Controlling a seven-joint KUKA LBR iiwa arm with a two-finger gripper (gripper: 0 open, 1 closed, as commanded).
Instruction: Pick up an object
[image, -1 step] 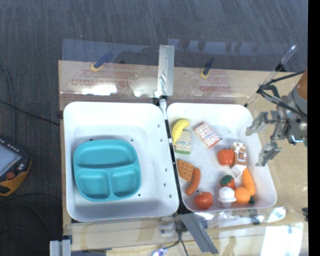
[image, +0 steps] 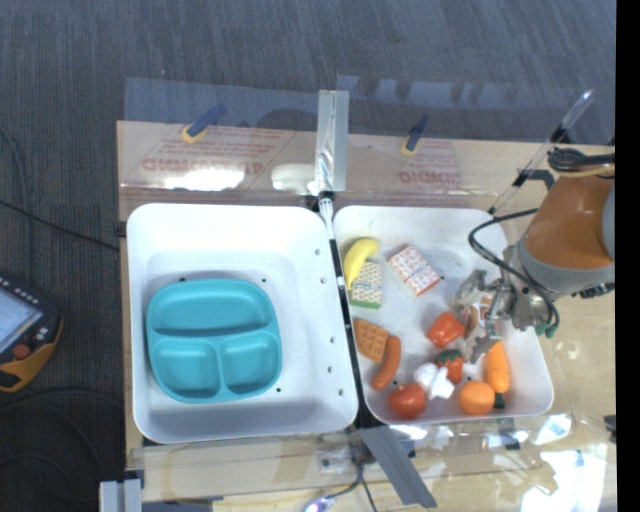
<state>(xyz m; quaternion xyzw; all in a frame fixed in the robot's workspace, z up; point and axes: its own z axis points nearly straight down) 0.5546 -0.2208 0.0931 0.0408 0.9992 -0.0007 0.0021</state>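
My gripper (image: 476, 322) hangs low over the right side of the right bin (image: 452, 218), its fingers open with nothing between them. A red pepper (image: 445, 328) lies just to its left, close to the fingertips. Below it are a carrot (image: 497, 367), an orange (image: 476, 397), a small red-and-green piece (image: 452, 367) and a white piece (image: 430, 378). Further left lie a tomato (image: 407, 400), a sausage (image: 386, 362), a waffle (image: 369, 338), a banana (image: 358, 255), a yellow-green block (image: 367, 284) and a pink wafer (image: 414, 270).
The left bin (image: 150, 232) holds a teal divided plate (image: 212, 335). The arm's orange band (image: 568, 228) reaches in from the right over the bin's edge, with cables around it. A divider wall (image: 340, 300) runs between the bins.
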